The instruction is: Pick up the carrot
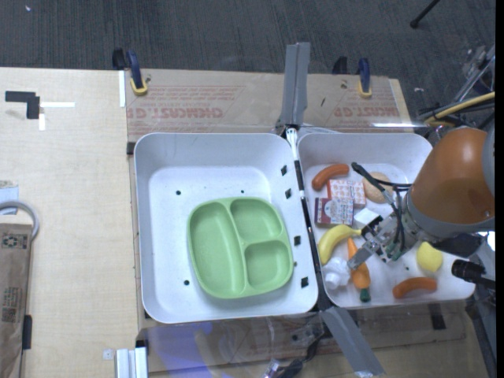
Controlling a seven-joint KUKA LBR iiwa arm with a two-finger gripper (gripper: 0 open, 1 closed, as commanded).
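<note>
1. The worktop is pale wood; a brown cardboard sheet lies at its far edge, printed with red lettering that is upside down and too faint to read with certainty.
2. Two white bins sit side by side: the left bin and the right bin.
3. One grey arm with an orange band reaches in over the right bin.
4. One green tray with three compartments lies in the left bin.
5. One brown paper bag at the left edge bears a small recycling mark.
6. One red and white packet lies in the right bin; its print is too small to read.
7. One banana lies just beside the packet.
8. Two sausages: one at the far side, one at the near side.
9. One yellow lemon-like fruit sits near the arm.
10. One carrot lies near the right bin's near wall, just right of the banana.
11. The tool hangs right above the carrot; I cannot tell whether it is parted or closed.
</note>
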